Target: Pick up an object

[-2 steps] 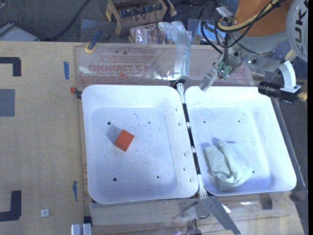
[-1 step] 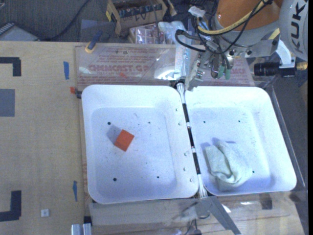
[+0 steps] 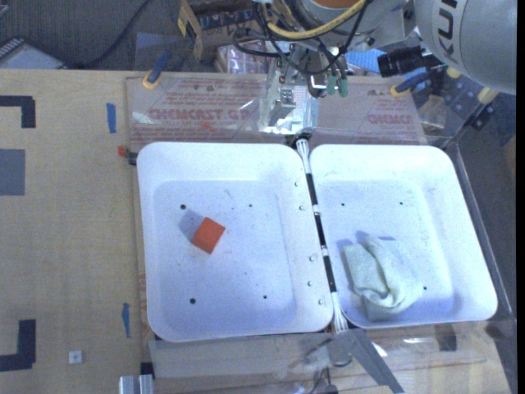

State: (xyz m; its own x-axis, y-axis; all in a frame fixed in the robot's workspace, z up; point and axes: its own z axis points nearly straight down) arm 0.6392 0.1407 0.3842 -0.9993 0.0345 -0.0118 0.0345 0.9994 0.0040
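In the left bin, an orange block is lying by itself on the white floor, left of the bin's middle and well apart from every wall. To the right of that bin and touching it along a shared seam, the right bin is holding a crumpled pale cloth near its front edge. Beyond the far end of that seam, the gripper is hanging over the clear plastic sheet behind both bins, with the arm reaching in from the upper right. Whether the pincer is apart or together I cannot tell; nothing is visibly sitting in it. By my reading, the approach step is in hand and nothing is being lifted yet. The next move is calling for a choice of target. The block looks the firmer, cleaner pick, so the wrist would be travelling forward and left from the seam, then descending squarely over it.
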